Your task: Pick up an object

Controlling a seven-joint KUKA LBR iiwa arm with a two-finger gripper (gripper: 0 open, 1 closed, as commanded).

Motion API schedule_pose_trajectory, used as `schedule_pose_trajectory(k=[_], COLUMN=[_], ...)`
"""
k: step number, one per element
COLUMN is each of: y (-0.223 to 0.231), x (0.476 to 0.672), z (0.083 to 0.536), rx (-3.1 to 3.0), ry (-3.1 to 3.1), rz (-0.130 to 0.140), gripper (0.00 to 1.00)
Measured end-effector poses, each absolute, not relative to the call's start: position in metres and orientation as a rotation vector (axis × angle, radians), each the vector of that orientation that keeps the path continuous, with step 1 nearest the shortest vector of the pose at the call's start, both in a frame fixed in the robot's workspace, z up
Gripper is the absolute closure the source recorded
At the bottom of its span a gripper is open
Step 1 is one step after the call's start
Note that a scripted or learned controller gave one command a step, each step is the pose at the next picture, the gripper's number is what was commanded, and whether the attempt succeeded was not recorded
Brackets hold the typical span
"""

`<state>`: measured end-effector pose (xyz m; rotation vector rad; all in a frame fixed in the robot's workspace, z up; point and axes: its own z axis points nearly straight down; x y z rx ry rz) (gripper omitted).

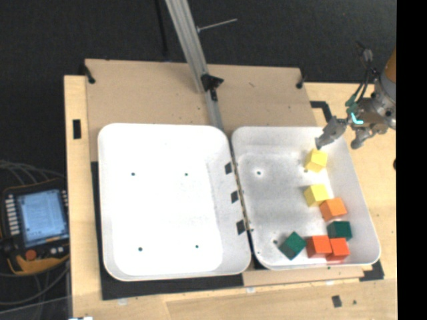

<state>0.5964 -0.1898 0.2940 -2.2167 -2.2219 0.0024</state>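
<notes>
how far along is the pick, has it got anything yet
Early stage. Done: the gripper has reached the right bin, at its upper right, with its fingers spread apart. In hand: nothing sits between the fingers; one fingertip is just above the upper yellow block. Left: closing on a block and lifting it. The other yellow, orange and green blocks lie untouched along the bin's right side.

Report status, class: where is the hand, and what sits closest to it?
Hand open, above right bin's far end, nothing between fingers. Nearest: yellow block, just below it. Other blocks farther down, not in the way.
</notes>
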Motion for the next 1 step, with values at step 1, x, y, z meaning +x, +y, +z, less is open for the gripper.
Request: schedule_pose_trajectory(k=[1], y=[-0.1900], x=[0.5970], z=[0.2966], rx=[-2.218], ry=[-2.227], rz=[0.000], gripper=[0.00])
